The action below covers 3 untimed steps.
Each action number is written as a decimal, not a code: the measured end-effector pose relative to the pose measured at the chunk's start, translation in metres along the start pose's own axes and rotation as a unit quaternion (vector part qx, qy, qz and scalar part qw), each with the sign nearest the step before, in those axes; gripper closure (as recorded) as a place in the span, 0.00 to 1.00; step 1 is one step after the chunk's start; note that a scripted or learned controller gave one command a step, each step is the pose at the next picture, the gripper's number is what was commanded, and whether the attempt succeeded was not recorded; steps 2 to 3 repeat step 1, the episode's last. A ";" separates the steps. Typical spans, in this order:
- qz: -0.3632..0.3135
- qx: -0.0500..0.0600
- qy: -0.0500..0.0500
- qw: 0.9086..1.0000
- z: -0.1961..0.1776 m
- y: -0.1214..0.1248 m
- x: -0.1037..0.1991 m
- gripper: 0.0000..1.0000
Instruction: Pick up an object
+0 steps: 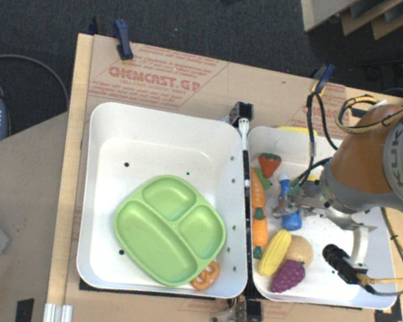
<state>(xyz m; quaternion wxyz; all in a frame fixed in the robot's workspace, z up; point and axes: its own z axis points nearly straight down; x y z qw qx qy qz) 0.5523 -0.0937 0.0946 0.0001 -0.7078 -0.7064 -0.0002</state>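
The right bin holds several toy foods along its left side: a red strawberry, an orange carrot, a yellow corn cob, a tan potato and purple grapes. A small blue piece lies just above the corn. My gripper is low in this bin, right above the blue piece and beside the carrot. The grey wrist and its orange band hide the bin's middle.
In the left bin lies a green divided plate with an orange pretzel at its lower right edge. A black divider clip sits between the bins. Cables hang off the arm over the right bin.
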 end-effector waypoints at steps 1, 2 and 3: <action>-0.004 -0.003 0.001 1.000 -0.095 -0.045 0.059 1.00; -0.004 -0.003 0.001 1.000 -0.095 -0.045 0.059 1.00; -0.004 -0.003 0.001 1.000 -0.095 -0.045 0.059 1.00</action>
